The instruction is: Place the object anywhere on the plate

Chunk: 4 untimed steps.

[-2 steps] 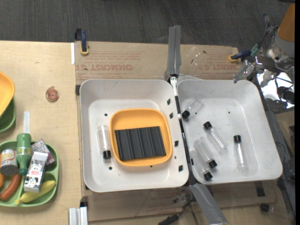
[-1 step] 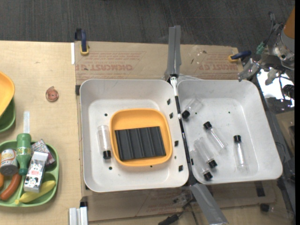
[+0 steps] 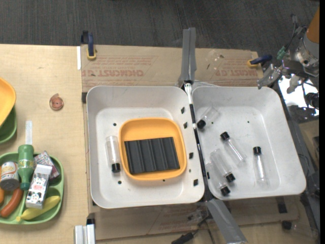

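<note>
An orange plate (image 3: 151, 123) sits in the middle of the left bin (image 3: 96, 187). A dark ribbed rectangular piece (image 3: 152, 155) lies flat on the plate. A clear vial with a black cap (image 3: 111, 154) lies just left of the plate, on the bin floor. Several more clear, black-capped vials are scattered in the right bin (image 3: 284, 187), among them one (image 3: 232, 146) near its middle and one (image 3: 259, 164) further right. My gripper (image 3: 280, 79) hovers over the far right corner of the right bin, open, with nothing between its fingers.
On the bench to the left stand a green tray of toy food (image 3: 53, 205) and a yellow bowl (image 3: 5, 105). A small pink item (image 3: 57, 102) lies near them. Clamps (image 3: 89, 44) hold cardboard behind the bins. A metal divider (image 3: 188, 55) runs between the bins.
</note>
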Motion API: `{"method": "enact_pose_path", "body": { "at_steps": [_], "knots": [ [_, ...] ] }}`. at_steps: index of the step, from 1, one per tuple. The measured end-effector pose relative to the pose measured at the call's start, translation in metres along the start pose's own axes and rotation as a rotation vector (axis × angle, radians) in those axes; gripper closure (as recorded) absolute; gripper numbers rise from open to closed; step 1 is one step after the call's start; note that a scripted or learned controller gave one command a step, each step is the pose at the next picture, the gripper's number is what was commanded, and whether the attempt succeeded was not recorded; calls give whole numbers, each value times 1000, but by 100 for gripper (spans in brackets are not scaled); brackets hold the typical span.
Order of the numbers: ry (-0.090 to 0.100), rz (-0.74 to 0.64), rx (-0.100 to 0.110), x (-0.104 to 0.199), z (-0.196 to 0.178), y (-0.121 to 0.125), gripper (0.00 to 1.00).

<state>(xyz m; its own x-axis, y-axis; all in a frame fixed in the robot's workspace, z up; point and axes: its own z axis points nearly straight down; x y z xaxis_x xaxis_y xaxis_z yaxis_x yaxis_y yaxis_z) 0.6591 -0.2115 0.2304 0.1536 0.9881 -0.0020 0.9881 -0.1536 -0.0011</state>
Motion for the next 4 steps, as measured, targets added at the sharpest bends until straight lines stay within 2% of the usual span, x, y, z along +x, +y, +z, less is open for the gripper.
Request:
{"method": "enact_pose_path", "body": {
  "at_steps": [1, 2, 3, 4],
  "knots": [
    [1, 39, 0, -3, -3, 1, 0],
    [0, -7, 1, -2, -2, 1, 0],
    [1, 39, -1, -4, -2, 1, 0],
    [0, 17, -1, -3, -7, 1, 0]
  ]
}}
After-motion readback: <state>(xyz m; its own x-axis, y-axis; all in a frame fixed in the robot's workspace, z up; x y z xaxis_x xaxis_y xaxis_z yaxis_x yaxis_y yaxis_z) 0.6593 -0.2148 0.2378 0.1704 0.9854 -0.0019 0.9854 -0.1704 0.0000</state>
